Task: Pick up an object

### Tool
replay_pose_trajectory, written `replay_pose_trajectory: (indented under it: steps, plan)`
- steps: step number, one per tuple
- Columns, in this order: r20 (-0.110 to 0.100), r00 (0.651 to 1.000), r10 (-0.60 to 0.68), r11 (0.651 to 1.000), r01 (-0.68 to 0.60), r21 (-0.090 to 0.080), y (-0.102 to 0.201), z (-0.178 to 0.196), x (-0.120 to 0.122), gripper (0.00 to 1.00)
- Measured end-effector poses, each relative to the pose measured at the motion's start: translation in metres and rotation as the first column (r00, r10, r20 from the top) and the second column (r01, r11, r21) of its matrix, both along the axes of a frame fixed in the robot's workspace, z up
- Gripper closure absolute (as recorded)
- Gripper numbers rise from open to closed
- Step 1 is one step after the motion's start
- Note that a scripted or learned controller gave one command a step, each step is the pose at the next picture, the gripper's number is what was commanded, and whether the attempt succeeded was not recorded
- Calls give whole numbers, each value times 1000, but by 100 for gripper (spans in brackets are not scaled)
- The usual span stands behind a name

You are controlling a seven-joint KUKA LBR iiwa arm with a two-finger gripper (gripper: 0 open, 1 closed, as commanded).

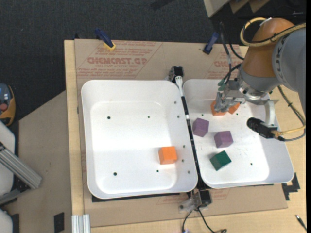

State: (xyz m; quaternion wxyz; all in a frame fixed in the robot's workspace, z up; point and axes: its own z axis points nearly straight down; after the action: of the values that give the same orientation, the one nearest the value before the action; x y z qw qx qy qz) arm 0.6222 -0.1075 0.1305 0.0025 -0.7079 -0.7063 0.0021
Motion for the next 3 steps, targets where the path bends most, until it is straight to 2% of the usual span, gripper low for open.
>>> replay_pose_trajectory:
  steps: [1, 2, 3]
  plan:
    - [20, 1000, 7, 1000, -7, -2, 26, 84, 45, 100]
    - [18, 1000, 7, 1000, -7, -1, 56, 155, 46, 100]
    - [7, 1000, 0, 1000, 0, -2, 26, 161, 32, 100]
